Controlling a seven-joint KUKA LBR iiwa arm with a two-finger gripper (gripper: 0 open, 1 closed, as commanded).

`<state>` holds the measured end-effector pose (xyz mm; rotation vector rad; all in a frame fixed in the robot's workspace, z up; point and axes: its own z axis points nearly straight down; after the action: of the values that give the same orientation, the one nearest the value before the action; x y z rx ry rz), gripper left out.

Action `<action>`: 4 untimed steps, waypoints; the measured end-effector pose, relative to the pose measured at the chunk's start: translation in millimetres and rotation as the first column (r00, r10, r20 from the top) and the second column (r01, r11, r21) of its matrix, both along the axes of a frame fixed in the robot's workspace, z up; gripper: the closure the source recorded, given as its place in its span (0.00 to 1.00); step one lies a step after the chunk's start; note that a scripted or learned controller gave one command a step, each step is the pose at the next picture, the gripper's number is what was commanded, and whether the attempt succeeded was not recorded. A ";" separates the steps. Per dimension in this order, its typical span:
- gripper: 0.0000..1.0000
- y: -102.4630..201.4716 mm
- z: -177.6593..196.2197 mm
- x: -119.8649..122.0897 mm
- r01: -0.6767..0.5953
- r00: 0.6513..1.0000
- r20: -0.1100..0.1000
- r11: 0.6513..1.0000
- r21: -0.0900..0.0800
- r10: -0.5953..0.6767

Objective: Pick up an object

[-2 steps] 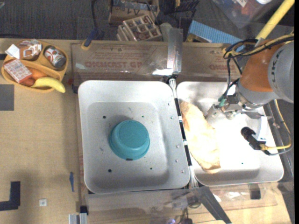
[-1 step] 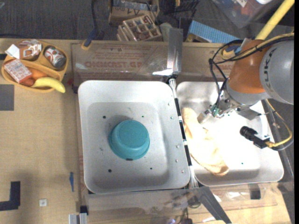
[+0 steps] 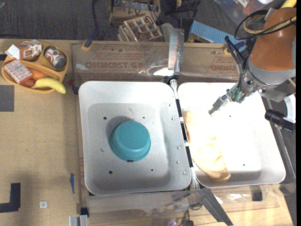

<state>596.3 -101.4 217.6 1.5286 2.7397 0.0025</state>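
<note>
On the bench, teal bowl sits well left of tool.

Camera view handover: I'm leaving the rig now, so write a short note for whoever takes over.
Gripper: above the right bin, near its upper left; whether open or shut cannot be told; nothing seen in it.
Things: teal bowl, upside down, in the middle of the left bin; a pale tan object along the right bin's left side.
Done: nothing picked up.
Left: grasp one object and lift it.

Upturned teal bowl, left bin
</note>
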 end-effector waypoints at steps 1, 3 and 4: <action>0.00 -19.0 -93.8 -37.6 0.170 0.985 -0.004 0.985 0.001 -0.170; 0.00 -2.2 -112.3 -59.3 0.342 0.940 -0.002 0.940 0.002 -0.342; 0.00 2.8 -123.9 -37.0 0.409 0.913 0.011 0.913 0.007 -0.409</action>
<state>559.3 -98.6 93.7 2.0616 2.3529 0.0159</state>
